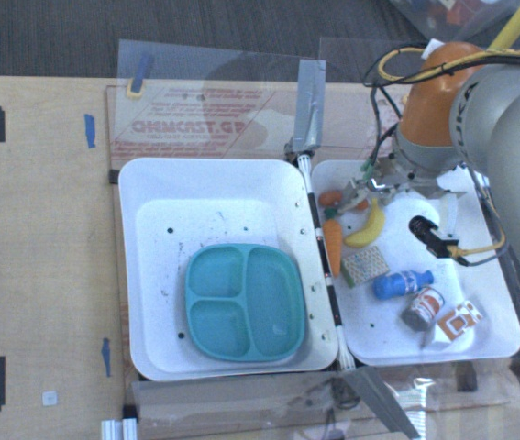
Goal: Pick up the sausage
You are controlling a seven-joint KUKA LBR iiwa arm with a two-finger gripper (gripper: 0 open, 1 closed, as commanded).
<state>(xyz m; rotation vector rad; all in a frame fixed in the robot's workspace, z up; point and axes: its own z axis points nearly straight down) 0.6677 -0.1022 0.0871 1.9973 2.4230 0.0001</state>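
From where I stand, the job looks barely begun. The grey arm with the orange band (443, 108) reaches in over the far end of the right-hand shallow white bin (498, 342), and its tool end hangs low over that bin's far left corner. It is a tangle of metal and cable down there, so I cannot tell how far the jaws are open, and I see nothing plainly caught between them.

What I take for the sausage, a small reddish-orange piece (331, 198), lies on the bin floor in that same corner, hard by the dividing wall and just beside the tool end. It is small and partly in shadow, so I would not swear to it. It seems to be resting in the bin, not lifted.

Close around it are a yellow banana (366, 231) and a long orange carrot-like piece (333, 246) lying along the wall. Nearer me lie a grey speckled square pad (365, 266), a blue plastic bottle (403, 284), a small metal can (422, 308) and an orange-and-white carton (461, 321).

The left-hand white bin (140, 246) carries a teal divided plate (244, 302).

To my eye the approach is roughly made; the closing, the grip and the lift are all left to do. The banana crowds the spot and could be taken by mistake.
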